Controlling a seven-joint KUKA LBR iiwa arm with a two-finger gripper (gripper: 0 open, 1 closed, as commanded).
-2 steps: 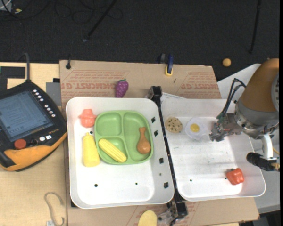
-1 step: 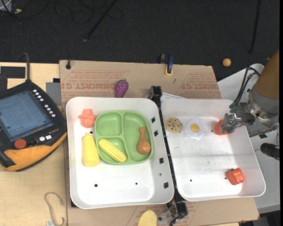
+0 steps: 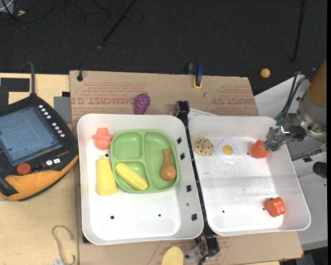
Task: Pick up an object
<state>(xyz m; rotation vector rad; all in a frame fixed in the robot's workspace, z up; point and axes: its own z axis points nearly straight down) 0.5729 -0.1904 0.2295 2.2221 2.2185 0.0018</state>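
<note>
Two white bins sit side by side on the bench. The left bin (image 3: 94, 214) holds a green tray (image 3: 145, 141) with a corn cob (image 3: 132, 176) and a chicken leg (image 3: 167, 165) in it. A yellow bottle (image 3: 105, 175) and a pink toy (image 3: 101, 138) lie just beside the tray. The right bin (image 3: 248, 203) holds a cookie (image 3: 203, 146), a fried egg (image 3: 228, 150), a red tomato (image 3: 259, 149) and a red pepper (image 3: 274, 206). The gripper (image 3: 275, 137) hangs at the bin's right side, touching or just beside the tomato. A purple grape bunch (image 3: 142, 102) lies on the cardboard behind the bins.
</note>
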